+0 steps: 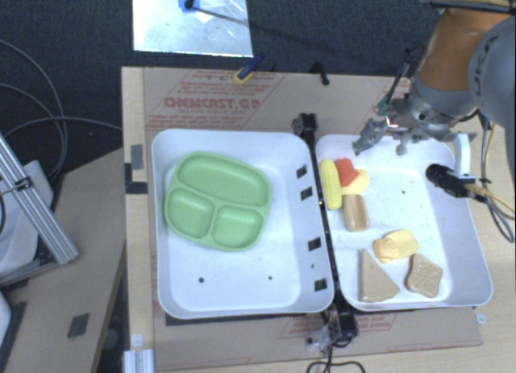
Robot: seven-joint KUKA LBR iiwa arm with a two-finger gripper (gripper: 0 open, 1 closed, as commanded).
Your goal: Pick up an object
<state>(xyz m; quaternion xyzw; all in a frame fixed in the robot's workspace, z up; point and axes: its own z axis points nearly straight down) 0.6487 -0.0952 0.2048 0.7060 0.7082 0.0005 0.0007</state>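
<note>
While the gripper (385,139) hangs over the far edge of the right bin (463,226), it holds nothing. Its two dark fingers (364,138) point down and look spread apart, with only air between them.

Just below it and a little to the left lies a small group of toy food. There is a yellow corn cob (329,184) along the bin's left wall, with an orange-red piece (345,171) touching it and a tan sausage (355,213) just under that. These three are packed close, so grabbing one may push the others.

I think the best pick is something with room around it. The yellow lump (396,245) lies on its own near the middle of the bin. To do it well, the gripper should come straight down over the lump, one finger on each side, and close only when it is low enough.

Nearer the front edge lie a tan wedge (376,277) and a brown cookie (424,275). Both look flat and hard to grip.

The left bin (185,295) holds a green tray (217,200).
</note>
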